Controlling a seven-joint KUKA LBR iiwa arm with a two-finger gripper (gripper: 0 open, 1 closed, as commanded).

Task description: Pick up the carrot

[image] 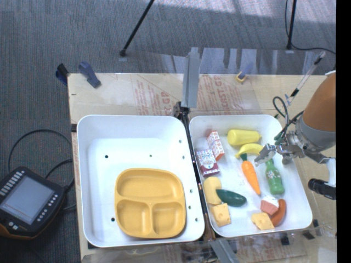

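One carrot [250, 176] lies in the right bin [290, 126], just left of the green bottle [274, 178]. Gripper [270, 153] hovers nearby, fingers apparently spread, holding nothing; next, descend over it.

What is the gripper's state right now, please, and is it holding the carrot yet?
Gripper: cannot be told; it holds nothing, hovering above the right bin, right of the carrot, which lies in the bin.
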